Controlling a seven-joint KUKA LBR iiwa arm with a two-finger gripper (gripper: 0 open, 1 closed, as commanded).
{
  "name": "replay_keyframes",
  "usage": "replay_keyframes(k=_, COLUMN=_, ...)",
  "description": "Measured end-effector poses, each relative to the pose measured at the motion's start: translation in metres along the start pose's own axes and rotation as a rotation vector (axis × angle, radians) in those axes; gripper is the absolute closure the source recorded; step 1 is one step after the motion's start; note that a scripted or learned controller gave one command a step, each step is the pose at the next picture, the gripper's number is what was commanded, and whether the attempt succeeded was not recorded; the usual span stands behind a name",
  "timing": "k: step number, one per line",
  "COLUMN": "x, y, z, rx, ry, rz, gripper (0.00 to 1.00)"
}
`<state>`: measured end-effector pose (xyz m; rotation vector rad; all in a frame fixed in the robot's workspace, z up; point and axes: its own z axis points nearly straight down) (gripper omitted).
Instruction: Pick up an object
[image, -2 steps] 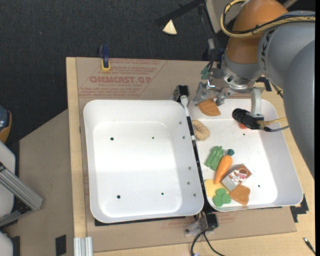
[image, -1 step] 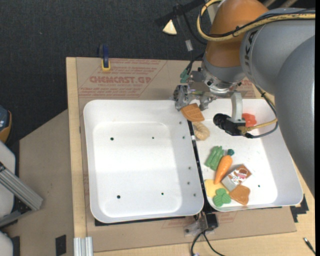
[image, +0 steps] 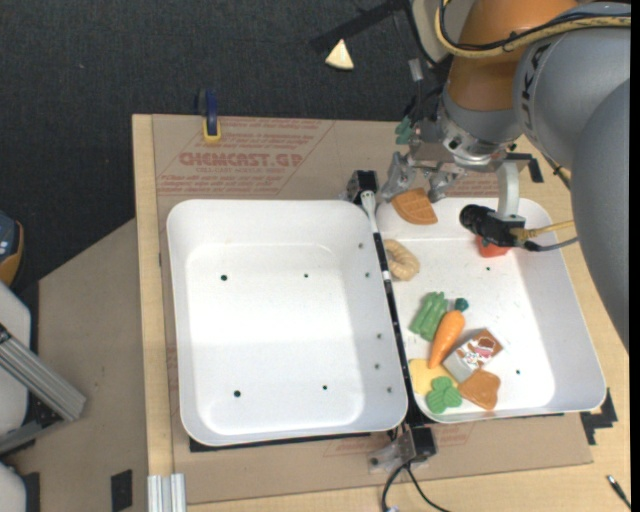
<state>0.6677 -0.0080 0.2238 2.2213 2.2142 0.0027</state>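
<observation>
Grey-armed gripper (image: 418, 182) noted over far left corner of right bin (image: 560, 330), jaws spread apart, nothing seen between them. Observed orange-brown slice (image: 413, 208) on bin floor just near of the tips; contact not determinable. Recorded red piece (image: 492, 247) to its right, tan lump (image: 402, 260) nearer, beside left wall. Found clustered at near end: green bundle (image: 430, 312), carrot (image: 446, 335), packet (image: 474, 353), toast (image: 481, 388). Left bin (image: 190, 300) alongside.
</observation>
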Motion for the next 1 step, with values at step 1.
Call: replay_keyframes(k=1, x=0.0215, y=-0.0021, z=0.0294, rx=0.010, ry=0.003, rz=-0.005, gripper=1.00)
